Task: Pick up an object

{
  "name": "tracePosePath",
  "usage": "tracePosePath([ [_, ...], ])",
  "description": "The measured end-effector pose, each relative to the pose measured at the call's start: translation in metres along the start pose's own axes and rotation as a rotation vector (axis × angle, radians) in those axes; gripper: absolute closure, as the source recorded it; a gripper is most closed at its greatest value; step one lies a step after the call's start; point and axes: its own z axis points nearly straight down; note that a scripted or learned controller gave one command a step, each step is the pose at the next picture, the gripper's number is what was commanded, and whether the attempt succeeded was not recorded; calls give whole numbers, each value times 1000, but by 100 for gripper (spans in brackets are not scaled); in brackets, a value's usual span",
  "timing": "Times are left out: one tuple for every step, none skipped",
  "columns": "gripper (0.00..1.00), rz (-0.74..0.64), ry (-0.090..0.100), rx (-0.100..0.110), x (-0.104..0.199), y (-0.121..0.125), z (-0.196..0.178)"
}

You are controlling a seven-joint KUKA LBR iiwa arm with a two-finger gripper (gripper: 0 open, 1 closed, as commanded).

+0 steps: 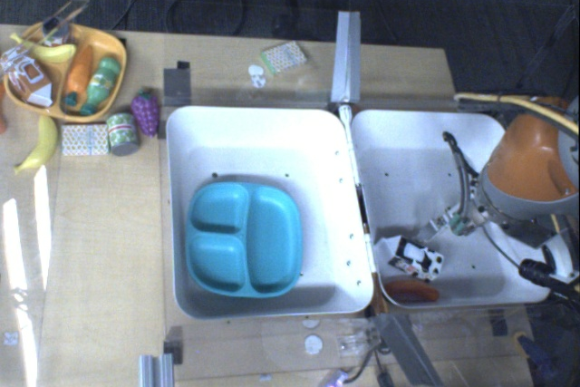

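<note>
The scene is evenly and fairly brightly lit from above, with a cool, slightly bluish cast. The two white bins [263,127] are the brightest areas and look nearly washed out along their floors. A strong streak of glare runs down the worktop [23,240] at the far left edge. The blue tray [243,237] throws a soft grey shadow toward the near wall of its bin, and the arm [530,168] casts a faint shadow across the right bin. The dark carpet [426,4] at the top stays dim. The whole picture is soft and low in detail; small objects look smeared.
</note>
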Motion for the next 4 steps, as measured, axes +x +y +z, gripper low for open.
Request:
tracePosePath([
  [100,-3,-1,-5,0,3,-11],
  [100,-312,1,-4,-14,-27,-2],
  [0,-310,-2,-2,-15,-28,-1],
  [100,-312,-3,-6,-15,-25,-11],
])
